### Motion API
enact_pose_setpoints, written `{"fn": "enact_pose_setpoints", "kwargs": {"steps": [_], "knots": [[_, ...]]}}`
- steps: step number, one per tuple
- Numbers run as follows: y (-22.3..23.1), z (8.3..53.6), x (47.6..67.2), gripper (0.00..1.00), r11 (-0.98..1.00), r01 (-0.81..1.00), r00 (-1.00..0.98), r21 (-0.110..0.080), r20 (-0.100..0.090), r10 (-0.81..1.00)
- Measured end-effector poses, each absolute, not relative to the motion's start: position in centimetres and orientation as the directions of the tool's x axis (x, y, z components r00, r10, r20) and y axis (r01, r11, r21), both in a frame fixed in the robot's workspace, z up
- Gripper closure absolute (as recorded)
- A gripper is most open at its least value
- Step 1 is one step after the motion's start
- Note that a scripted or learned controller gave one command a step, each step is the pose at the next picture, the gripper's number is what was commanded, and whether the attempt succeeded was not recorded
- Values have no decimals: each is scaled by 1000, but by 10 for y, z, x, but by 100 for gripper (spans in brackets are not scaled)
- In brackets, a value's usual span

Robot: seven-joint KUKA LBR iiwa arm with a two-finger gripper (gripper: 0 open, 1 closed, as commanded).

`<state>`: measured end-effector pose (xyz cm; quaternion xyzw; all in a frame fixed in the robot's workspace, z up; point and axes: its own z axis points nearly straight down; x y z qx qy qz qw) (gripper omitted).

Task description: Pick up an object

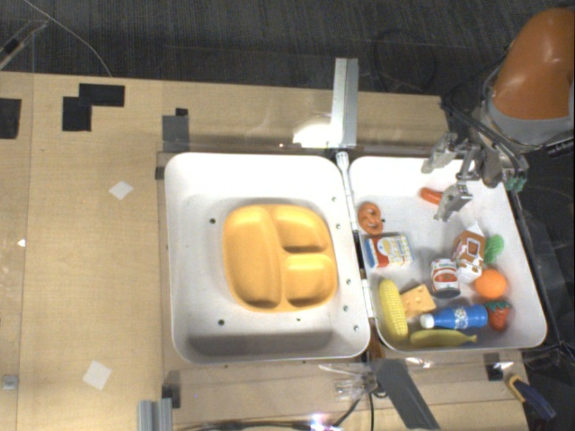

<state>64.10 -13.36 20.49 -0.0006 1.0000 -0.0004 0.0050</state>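
Can't tell if the hand [463, 180] is clenched, but hovering right above the orange carrot [432, 195], it could easily knock it away.

The pale wood-grain table [81, 268] looks matt and smooth. On it, the two shallow white plastic bins [193, 241] have a soft sheen, brighter along their rims. In the left one, the yellow moulded plastic divided tray [274, 254] looks smooth and faintly glossy. Behind the bins, the upright grey metal bracket [345, 97] looks brushed and reflective.
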Motion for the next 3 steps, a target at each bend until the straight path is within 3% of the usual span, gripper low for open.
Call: {"fn": "enact_pose_setpoints", "kwargs": {"steps": [1, 2, 3], "knots": [[-121, 297, 633, 0, 1000, 14, -1000, -2, -21, 14], [-114, 180, 618, 0, 950, 313, -950, 2, -5, 313], [-114, 182, 619, 0, 950, 313, -950, 2, -8, 313]]}}
